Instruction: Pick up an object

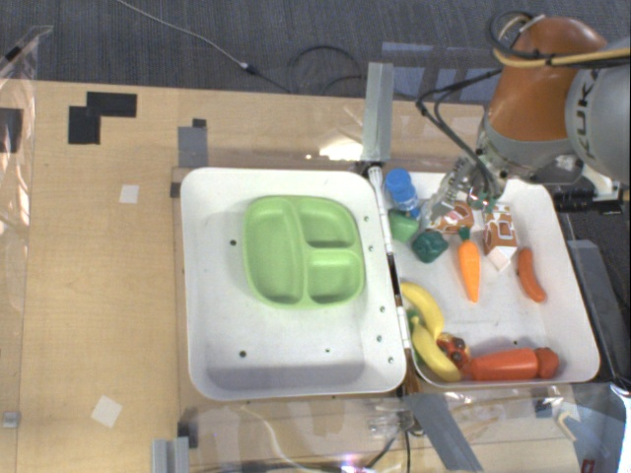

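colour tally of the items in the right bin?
Blue: 1, bottle
Green: 2, light piece, dark piece
Orange: 2, carrot, sausage
Yellow: 1, bananas
Red: 1, long piece
White/brown: 1, carton
Total: 8

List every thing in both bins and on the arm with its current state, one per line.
End effector: low over the right bin's top left part.
Green tray: upright, in the left bin.
Carrot: lying flat.
Bananas: lying against the left wall.
Blue bottle: at the top left corner.
Red bottle: on its side.
Sausage: lying flat.
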